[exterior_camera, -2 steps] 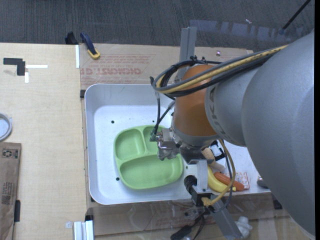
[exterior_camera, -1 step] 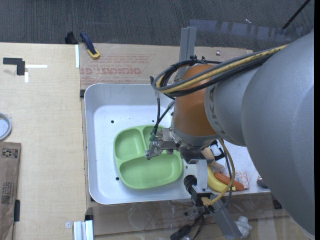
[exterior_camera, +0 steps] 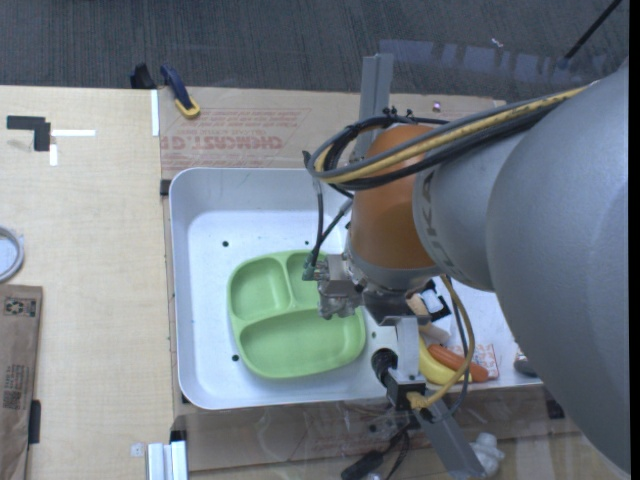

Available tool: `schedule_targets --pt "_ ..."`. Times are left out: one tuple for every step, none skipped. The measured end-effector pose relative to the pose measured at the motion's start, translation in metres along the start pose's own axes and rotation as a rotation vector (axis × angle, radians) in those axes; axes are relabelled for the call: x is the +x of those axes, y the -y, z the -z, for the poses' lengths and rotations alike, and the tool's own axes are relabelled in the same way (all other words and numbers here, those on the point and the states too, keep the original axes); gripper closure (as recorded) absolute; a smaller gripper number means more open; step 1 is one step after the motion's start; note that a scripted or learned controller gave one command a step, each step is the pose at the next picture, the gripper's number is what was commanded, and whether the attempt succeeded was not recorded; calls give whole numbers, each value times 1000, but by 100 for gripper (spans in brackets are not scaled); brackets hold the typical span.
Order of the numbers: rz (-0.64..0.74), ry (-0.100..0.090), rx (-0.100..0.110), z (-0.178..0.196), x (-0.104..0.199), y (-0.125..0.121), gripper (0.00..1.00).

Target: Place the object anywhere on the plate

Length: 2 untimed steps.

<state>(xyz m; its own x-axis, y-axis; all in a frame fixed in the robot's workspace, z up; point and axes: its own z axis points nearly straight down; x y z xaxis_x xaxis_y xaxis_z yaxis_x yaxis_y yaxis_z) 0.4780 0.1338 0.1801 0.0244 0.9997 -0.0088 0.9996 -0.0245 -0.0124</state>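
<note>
Clutter at the bottom of the frame comes first: a clear plastic piece [exterior_camera: 167, 460] at the lower left edge of the bench [exterior_camera: 80, 198] and dark cables [exterior_camera: 385, 448] trailing below the bin's front rim. Just above, in the lower right of the frame, small objects [exterior_camera: 450, 360] in yellow, orange and red lie bunched together on the white surface, partly hidden by the arm's hardware, so their exact shapes cannot be told. Beside them to the left, a white bin [exterior_camera: 195, 268] holds a green plate [exterior_camera: 295, 318] with three compartments, two small ones at the back and one long one at the front. The gripper [exterior_camera: 340, 298] hangs over the plate's right edge, about where the rear right compartment meets the long front one; whether it is parted or closed cannot be told, and nothing can be seen in it. Above it the orange band [exterior_camera: 395, 203] and the broad grey arm [exterior_camera: 540, 228] fill the right of the frame, with black and yellow cables looped over them. Farther back, a sheet of cardboard [exterior_camera: 250, 128] with reversed red lettering lies behind the bin, and a blue and yellow tool [exterior_camera: 180, 92] sits at its upper left corner. At the far left are a brown paper bag [exterior_camera: 18, 358] and a roll of tape [exterior_camera: 8, 256].
</note>
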Motion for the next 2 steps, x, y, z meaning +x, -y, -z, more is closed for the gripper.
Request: schedule_targets --pt "-114 -3 -6 68 61 2 100" --pt "-43 -2 -3 -28 88 3 100"
